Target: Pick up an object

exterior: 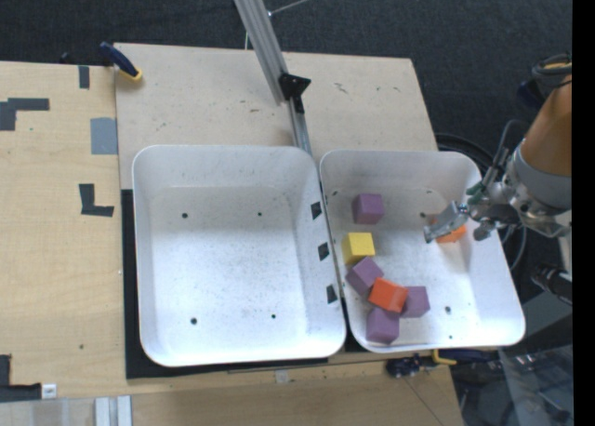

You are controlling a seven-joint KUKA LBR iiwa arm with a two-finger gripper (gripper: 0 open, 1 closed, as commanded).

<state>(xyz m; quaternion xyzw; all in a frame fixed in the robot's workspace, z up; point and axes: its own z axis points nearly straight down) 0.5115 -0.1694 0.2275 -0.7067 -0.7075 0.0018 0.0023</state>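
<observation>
At the frame's right, the tool [448, 228] grips a small orange piece [452, 236]; so shallow a pinch could slip.

No words, numbers, brand names or signs can be read anywhere. The grey and black tape pieces [102, 135] on the desk [56, 257] are plain patches, and the blocks and bins carry no lettering that can be made out.

Small orange block [451, 236] sits near the right bin's [493, 312] right wall.
</observation>
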